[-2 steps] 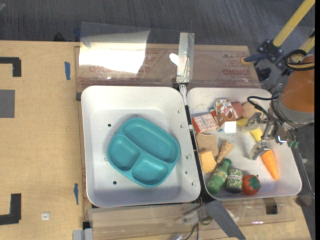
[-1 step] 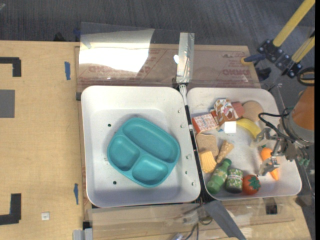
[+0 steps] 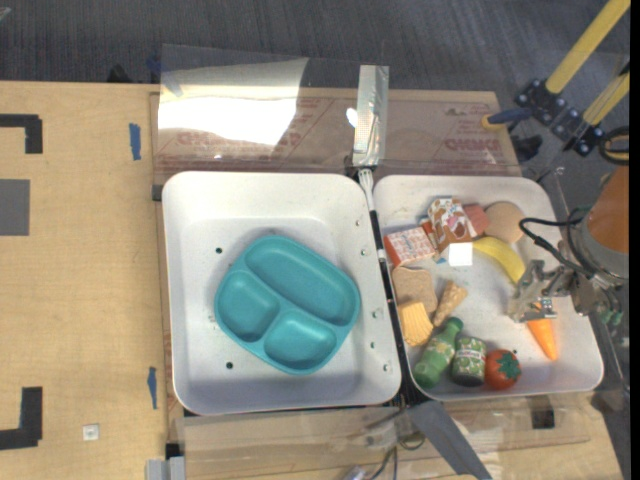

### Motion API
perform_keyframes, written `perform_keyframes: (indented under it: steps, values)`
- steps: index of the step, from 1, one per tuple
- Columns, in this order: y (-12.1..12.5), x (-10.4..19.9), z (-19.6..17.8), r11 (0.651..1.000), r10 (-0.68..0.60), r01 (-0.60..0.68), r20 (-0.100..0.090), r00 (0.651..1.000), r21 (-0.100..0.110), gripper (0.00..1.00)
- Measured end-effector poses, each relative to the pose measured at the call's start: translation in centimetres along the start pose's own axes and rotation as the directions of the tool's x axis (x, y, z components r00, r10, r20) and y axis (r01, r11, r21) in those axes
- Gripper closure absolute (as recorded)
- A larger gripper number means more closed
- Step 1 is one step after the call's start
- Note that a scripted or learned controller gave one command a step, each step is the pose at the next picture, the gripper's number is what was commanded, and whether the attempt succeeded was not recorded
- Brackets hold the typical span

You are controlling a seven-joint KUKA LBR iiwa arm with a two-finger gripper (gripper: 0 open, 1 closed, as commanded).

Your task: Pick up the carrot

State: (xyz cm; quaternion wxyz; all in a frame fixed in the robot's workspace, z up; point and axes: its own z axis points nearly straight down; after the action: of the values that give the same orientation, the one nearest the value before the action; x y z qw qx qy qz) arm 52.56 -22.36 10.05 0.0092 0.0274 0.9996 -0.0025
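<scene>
Camera view is showing the small orange carrot lying lower right, gripper touching its top; I cannot tell the finger gap.

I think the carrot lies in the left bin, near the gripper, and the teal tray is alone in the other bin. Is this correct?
Not quite. The camera view shows the carrot in the right bin, near the gripper. The teal tray is alone in the left bin.

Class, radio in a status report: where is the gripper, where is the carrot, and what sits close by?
Gripper low in right bin, just above orange toy carrot. Carrot on bin floor, not seen between fingers. Red tomato to its left, yellow banana above.
</scene>
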Motion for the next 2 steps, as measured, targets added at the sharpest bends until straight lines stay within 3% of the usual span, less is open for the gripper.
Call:
perform_keyframes:
  steps: [1,2]
  values:
    - [0.0,0.0,0.1,1.000,0.000,0.000,-0.002,1.000,-0.001,0.00]
    - [0.1,-0.2,-0.9,1.000,-0.002,0.002,0.004,1.000,0.000,1.00]
